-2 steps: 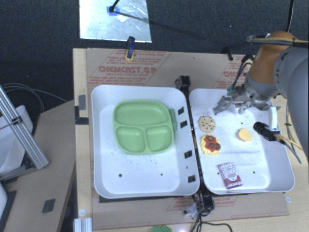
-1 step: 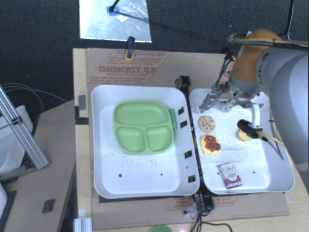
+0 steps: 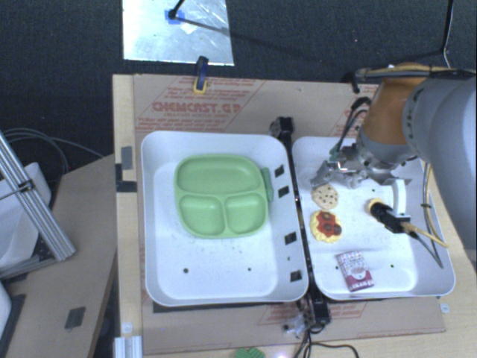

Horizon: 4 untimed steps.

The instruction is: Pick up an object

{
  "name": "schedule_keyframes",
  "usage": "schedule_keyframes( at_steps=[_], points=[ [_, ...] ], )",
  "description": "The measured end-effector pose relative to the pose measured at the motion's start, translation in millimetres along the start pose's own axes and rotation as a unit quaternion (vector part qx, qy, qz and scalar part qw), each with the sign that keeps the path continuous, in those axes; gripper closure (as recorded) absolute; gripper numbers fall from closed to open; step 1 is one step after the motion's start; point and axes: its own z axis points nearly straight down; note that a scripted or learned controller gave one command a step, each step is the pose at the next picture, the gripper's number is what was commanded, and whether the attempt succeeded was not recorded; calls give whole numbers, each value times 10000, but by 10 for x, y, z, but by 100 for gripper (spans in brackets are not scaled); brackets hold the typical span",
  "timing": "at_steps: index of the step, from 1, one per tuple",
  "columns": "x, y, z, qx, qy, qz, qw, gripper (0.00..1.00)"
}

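Note:
In the right bin [image 3: 428, 274] lie three small things. A round tan cookie with dark chips [image 3: 324, 196] sits near the bin's left wall. Just below it is a yellow disc with red and dark toppings [image 3: 326, 226]. A red and white packet [image 3: 355, 269] rests toward the front. My gripper [image 3: 333, 171] hangs low over the bin's upper left part, just above and right of the cookie. Nothing shows between its tips.
The left bin [image 3: 160, 274] holds a pale green divided tray [image 3: 221, 196]. A black clip strip [image 3: 292, 200] runs along the ridge between the two bins. The grey arm with its orange band [image 3: 395, 114] comes in from the upper right.

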Motion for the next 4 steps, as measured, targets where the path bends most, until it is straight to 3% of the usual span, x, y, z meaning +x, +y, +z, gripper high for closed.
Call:
schedule_keyframes(
  at_steps=[1,2,3,4],
  points=[
    [0,25,-114,-29,0,-4,10000,100],
    [0,23,-110,-26,-2,-7,10000,0],
    [-15,-372,14,13,2,-1,10000,0],
    [-468,-419,2,-14,-8,10,10000,0]
  ],
)
